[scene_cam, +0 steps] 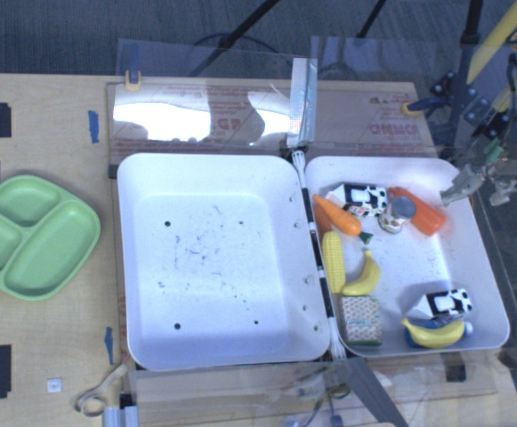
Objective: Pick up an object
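End effector (465,185) at right bin (485,265) far right rim, opening cannot tell, nothing seen held. Orange carrot (425,215) just left; cow toy (363,199) further left.

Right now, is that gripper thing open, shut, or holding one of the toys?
Gripper: cannot be told whether open or closed; it sits at the right bin's far right edge, with nothing visibly held.

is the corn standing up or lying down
Lying down. The corn lies flat on the floor of the right bin, lengthwise along its left wall, beside a banana.
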`<move>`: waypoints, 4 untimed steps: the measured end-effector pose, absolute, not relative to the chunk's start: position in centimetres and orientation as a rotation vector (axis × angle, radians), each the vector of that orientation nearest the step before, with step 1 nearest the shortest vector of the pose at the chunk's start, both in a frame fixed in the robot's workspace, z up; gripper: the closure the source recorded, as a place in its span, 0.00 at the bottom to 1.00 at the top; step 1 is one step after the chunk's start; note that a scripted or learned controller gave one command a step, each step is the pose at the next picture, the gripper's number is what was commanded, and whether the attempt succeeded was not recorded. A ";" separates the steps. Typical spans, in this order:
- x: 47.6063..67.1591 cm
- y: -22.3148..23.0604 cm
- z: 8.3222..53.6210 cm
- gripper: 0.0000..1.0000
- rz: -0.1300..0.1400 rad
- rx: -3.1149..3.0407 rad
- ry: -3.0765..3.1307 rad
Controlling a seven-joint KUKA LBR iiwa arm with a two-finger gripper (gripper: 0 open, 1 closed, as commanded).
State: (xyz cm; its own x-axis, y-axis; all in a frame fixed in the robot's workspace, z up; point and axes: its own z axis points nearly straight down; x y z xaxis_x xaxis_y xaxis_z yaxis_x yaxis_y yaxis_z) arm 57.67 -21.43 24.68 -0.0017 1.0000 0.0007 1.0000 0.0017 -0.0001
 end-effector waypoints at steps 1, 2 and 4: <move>57.7 -21.4 24.7 0.00 -0.001 -2.219 -2.223; 57.8 -17.1 13.4 0.00 -0.001 -2.179 -2.263; 61.9 -19.9 9.6 1.00 0.000 -2.192 -2.250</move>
State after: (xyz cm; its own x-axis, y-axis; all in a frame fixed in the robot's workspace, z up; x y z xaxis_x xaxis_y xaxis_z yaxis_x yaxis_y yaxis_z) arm 61.92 -19.87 9.64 -0.0257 0.9997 0.0004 0.9997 0.0257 -0.0001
